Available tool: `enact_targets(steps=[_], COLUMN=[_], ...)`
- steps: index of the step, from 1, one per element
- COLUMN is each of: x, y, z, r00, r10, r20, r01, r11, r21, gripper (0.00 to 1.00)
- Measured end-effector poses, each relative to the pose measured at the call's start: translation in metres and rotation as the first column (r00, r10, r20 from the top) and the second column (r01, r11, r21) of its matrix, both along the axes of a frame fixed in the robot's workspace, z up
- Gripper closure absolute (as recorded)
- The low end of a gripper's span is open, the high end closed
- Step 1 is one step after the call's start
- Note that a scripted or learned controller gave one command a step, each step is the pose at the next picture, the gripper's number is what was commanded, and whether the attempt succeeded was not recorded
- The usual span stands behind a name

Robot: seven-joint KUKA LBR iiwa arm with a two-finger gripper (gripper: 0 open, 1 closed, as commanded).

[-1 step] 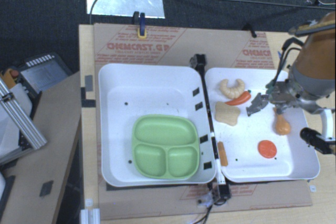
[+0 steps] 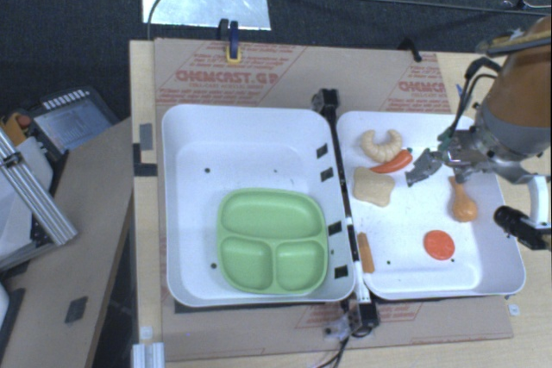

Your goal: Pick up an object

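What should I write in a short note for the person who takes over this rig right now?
Gripper: over the right bin, near its upper middle; nothing seen held.
Right bin holds: croissant-shaped piece, red pepper, pale block, orange pear-shaped piece, red-orange disc, small carrot-like stick by the divider.
Left bin holds a green divided plate.
Done: nothing lifted yet.
Left: grasp one object and raise it; the pepper lies closest.

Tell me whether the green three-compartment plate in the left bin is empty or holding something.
Empty. The green three-compartment plate lies flat in the left white bin, and all three compartments show bare green plastic.
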State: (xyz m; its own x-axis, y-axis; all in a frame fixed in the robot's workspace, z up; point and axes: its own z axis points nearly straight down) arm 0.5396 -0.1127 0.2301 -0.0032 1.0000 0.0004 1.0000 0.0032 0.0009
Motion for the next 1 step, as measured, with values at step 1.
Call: enact_targets(steps=[1], x=[0.0009], y=[-0.0021], z=[-0.0624], r00=[1.0], r10=[-0.002], r20=[-0.005], r01=[0.002], r11=[1.0], r21=[0.001], gripper=[0.0])
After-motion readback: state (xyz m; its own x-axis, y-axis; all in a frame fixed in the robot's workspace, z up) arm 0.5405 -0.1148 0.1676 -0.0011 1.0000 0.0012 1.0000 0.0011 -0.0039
